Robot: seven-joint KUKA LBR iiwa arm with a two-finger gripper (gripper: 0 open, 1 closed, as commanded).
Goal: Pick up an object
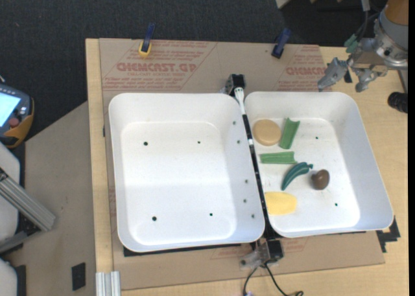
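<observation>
Camera view: gripper (pixel 347 76) spread open, holding nothing, above right bin's (pixel 368 159) far rim

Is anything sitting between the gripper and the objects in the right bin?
Nothing visible does. The gripper is beyond the right bin's far corner; the round tan piece, green pieces and brown object lie uncovered.

Both white bins (pixel 175 178) are looking like smooth, faintly glossy plastic. Printed brown cardboard (pixel 162 61) is lying matt beneath them. At two o'clock, the gripper (pixel 350 76) is showing dull grey metal.
</observation>
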